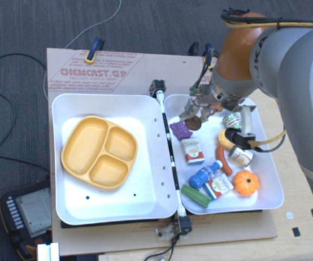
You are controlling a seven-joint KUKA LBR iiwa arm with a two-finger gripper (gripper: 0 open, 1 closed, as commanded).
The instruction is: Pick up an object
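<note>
Floor: dark grey carpet all round, black cables trailing across it at the left.
Counter (91, 75): a pale board with red lettering, carrying both white bins side by side.
Left bin (145, 189): holds a yellow three-section plate (99, 151), sitting toward its left half.
Right bin (270, 192): crowded, and here's the field. A purple block (180, 130) near the top left, a small red and white carton (192, 150) just below it, a blue bottle (204, 175) lying toward the middle, a green piece (195, 195) at the near left corner, a second red and white packet (218, 186) beside the bottle, an orange pumpkin (246, 182) at the near right, a red sausage (223, 160) and a banana (225, 140) further up.
Arm (243, 48): grey with its orange band, reaching in from the right over the far end of the right bin.
End effector (195, 113): low over the bin's upper left, just above the purple block; a small brown object (193, 123) sits right at its tip, but I cannot tell whether the fingers are spread or pinching it.
</note>
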